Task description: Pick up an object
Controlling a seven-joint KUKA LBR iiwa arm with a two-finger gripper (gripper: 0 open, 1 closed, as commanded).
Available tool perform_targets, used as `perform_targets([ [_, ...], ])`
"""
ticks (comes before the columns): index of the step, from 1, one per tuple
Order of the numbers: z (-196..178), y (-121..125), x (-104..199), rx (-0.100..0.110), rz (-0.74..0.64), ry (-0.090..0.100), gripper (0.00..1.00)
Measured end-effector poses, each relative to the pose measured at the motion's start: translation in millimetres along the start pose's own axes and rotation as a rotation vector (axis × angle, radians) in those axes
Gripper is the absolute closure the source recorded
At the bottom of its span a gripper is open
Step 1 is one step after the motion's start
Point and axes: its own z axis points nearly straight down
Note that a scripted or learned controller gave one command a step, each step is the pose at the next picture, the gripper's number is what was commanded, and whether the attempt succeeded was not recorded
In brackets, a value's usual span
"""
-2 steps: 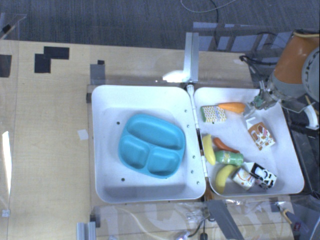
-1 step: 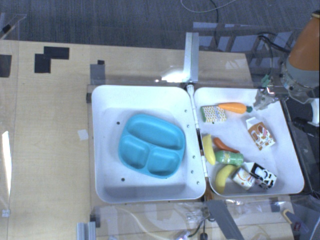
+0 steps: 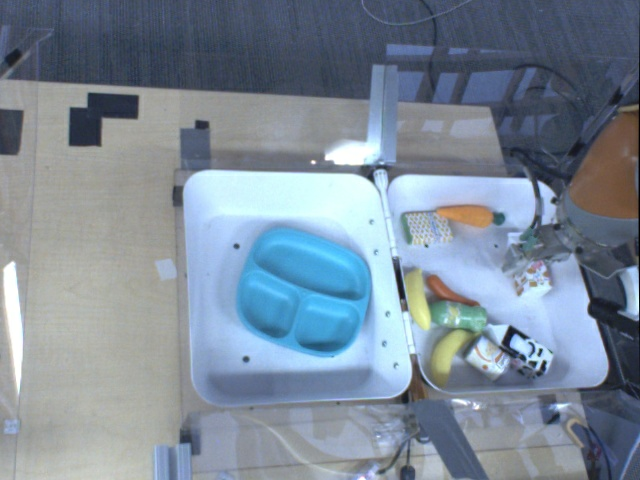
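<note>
Hovering at the right bin's (image 3: 596, 368) far edge, your gripper (image 3: 528, 243) sits above a small carton (image 3: 532, 278) — grip state I cannot tell — so next you need a clean descent.

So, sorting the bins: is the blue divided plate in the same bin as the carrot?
No, the blue plate lies in the left bin; the carrot is in the right bin.

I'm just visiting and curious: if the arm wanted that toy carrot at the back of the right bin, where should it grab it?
Probably across the middle of the carrot, coming straight down from above. It lies flat, long and narrow, running left to right with its green top at the right end, so fingers closing front-to-back would span its thin width. The speckled block sits close at its left end, so stay clear of that end.
</note>
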Motion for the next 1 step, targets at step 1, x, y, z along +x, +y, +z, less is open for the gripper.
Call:
perform_targets([
  [1,-82.6,-1.2,63.3,0.002,0.235,0.001,1.00],
])
